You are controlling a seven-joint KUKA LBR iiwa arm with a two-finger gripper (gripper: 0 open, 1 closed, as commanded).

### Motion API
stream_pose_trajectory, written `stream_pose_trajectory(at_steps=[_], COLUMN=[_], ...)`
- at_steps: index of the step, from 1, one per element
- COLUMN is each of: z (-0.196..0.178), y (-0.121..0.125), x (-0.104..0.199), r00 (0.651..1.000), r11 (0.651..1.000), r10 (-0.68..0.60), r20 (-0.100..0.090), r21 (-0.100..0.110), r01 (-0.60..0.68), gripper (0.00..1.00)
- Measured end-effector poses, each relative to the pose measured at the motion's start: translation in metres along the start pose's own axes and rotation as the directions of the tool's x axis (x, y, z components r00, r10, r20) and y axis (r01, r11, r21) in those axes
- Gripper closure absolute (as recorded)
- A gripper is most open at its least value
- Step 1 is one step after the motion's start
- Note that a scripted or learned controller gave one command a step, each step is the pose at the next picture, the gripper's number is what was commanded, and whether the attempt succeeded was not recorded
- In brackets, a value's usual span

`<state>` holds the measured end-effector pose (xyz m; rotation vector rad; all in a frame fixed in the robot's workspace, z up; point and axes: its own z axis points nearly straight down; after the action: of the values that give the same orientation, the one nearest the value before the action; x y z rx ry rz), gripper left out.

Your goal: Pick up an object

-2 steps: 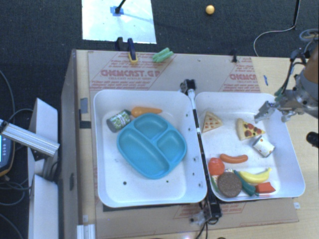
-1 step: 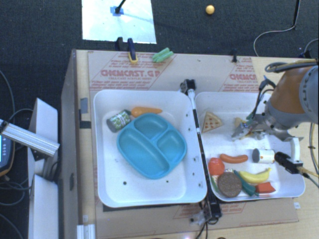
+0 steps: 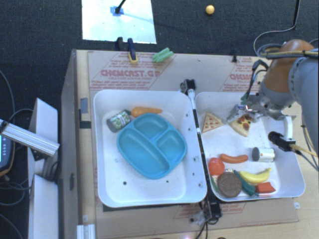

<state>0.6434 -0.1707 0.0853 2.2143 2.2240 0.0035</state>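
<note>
**Mia:** Reaching in from the far right corner of the right bin (image 3: pixel 299 185), the hand (image 3: pixel 242 114) sits low, right over the pizza slice (image 3: pixel 242 125). Why there?

**Ben:** I think it wants to pick that slice up. The slice lies flat near the bin's far edge, so the arm (image 3: pixel 286 81) bends down to it.

**Mia:** Is the hand apart or together?

**Ben:** I cannot tell. The hand is small and grey, and the top of the slice is tucked under it. I cannot say the slice is held.

**Mia:** What is close by?

**Ben:** A sandwich wedge (image 3: pixel 212 122) lies just beside the slice, toward the bin's left wall. Nearer the front edge are a sausage (image 3: pixel 234 158), a small can (image 3: pixel 263 154), a tomato (image 3: pixel 216 166), a brown patty (image 3: pixel 230 183) and a banana (image 3: pixel 255 176). They crowd the front, some touching, likely just dropped in.

**Mia:** And the other bin?

**Ben:** The left bin (image 3: pixel 124 195) holds a blue plate (image 3: pixel 151 146) with three parts in the middle. A carrot (image 3: pixel 146 111) and a green can (image 3: pixel 119 120) rest by its far edge.

**Mia:** Anything hard to see?

**Ben:** An orange bit (image 3: pixel 266 187) sits by the banana in the front right corner. I cannot tell what it is.
</note>
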Motion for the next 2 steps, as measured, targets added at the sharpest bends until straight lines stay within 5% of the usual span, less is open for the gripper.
stream_pose_trajectory(at_steps=[1,2], z=[-0.013,-0.007], y=[0.002,-0.049], x=[0.0,-0.033], r00=[1.0,1.0], r11=[1.0,1.0], r10=[-0.003,0.0], r20=[0.0,0.002], r21=[-0.002,-0.013], r01=[0.003,0.0], gripper=[1.0,1.0])
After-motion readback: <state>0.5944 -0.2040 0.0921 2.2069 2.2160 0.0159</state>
